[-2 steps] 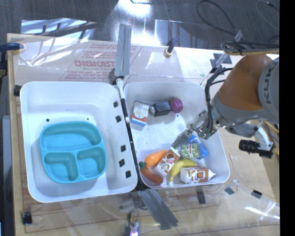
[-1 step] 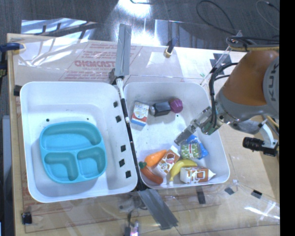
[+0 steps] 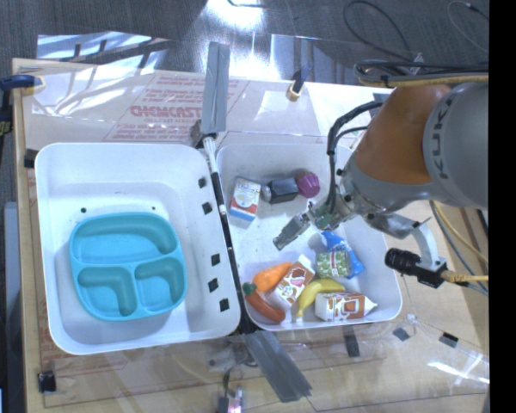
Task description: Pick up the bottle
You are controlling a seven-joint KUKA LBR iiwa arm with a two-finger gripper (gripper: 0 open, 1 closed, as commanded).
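Hand (image 3: 294, 228) just below bottle (image 3: 285, 188), not touching.

A divided tray (image 3: 125, 265) sits in the left bin (image 3: 60, 175). In the right bin (image 3: 267, 149), the bottle (image 3: 291, 186) lies toward the top, the banana (image 3: 316, 292) at the bottom.

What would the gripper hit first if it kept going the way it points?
Probably bare floor of the right bin, since the gripper points down-left. Further along stands the small carton, though depth is unclear.
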